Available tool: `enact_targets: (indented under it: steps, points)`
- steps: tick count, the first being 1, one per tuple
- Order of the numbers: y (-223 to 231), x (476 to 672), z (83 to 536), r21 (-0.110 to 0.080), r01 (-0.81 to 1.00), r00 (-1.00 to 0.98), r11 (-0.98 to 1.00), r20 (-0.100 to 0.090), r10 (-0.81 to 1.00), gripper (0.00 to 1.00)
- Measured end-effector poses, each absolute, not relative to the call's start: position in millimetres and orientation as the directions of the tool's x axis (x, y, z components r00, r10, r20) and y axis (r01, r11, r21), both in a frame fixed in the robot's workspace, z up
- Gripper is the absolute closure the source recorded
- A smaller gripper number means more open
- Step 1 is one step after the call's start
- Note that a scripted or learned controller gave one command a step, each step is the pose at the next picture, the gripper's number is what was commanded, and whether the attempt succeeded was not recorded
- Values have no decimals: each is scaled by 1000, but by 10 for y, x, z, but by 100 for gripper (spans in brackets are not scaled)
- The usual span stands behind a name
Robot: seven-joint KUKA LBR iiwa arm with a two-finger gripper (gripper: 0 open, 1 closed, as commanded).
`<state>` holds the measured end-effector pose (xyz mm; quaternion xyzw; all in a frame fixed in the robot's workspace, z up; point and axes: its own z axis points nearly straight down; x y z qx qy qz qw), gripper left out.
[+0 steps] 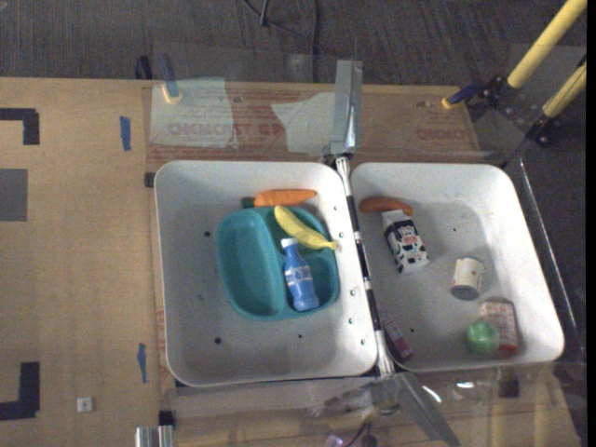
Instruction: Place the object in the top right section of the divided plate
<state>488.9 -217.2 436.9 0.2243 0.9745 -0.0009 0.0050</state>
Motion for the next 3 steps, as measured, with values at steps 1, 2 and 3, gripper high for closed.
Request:
enact_targets:
  steps: [1,2,3]
  points:
    - [-1831,4805,4305,1,645,-764,764,-3,645,0]
    - [-2007,5413,2776,2,587,-809,809,-5,587,0]
    - [-2237,5426,3496,-2,135,-991,991,-12,135,0]
